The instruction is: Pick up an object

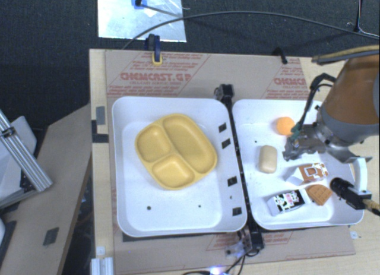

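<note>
Bench (196, 69) carries a cardboard sheet printed CHEMCAST, with two white bins on it side by side. Left bin (136, 208) holds one thing — a yellow three-compartment plate (176, 150), sitting a bit far of the bin's middle, flat on the floor. Right bin (252, 119) holds the small stuff, all loose on the floor. Arm (356, 98) comes in from the right, orange band up top, grey wrist below, over the right bin's right half. Gripper (295, 147) hangs low just right of a cream oval bar (268, 158), near the bin's middle; can't tell whether the fingers are spread or closed, nothing visibly between them. Orange ball (285, 125) lies far of the gripper, just beside it. Near side: black-and-white printed carton (287, 202) lying flat, a small orange-and-white carton (311, 173) right of it and just near of the gripper, and a tan waffle-textured wedge (320, 194) touching the black-and-white carton's right end.
</note>
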Robot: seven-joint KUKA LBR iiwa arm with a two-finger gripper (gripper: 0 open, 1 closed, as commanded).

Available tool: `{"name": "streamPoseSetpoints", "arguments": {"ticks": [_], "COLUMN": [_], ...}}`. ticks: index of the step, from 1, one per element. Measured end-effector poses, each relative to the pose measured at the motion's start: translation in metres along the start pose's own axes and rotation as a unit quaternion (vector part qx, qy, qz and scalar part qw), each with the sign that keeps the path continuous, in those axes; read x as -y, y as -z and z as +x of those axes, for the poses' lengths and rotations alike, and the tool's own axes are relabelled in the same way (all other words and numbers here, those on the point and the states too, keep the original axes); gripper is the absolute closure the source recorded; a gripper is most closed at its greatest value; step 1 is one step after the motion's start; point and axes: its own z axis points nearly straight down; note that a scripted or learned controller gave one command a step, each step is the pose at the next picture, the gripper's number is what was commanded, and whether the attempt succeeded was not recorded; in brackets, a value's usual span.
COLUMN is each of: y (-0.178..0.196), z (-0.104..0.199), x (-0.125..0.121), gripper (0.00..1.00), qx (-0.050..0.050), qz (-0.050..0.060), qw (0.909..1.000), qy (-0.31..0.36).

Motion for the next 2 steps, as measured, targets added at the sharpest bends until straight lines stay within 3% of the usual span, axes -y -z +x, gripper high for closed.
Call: {"name": "streamPoseSetpoints", "arguments": {"ticks": [2], "y": [-0.009], "z": [0.098], "x": [0.000], "gripper": [1.00], "qx": [0.000], "qz": [0.001], "qw": [1.0000], "qy": [0.000]}}
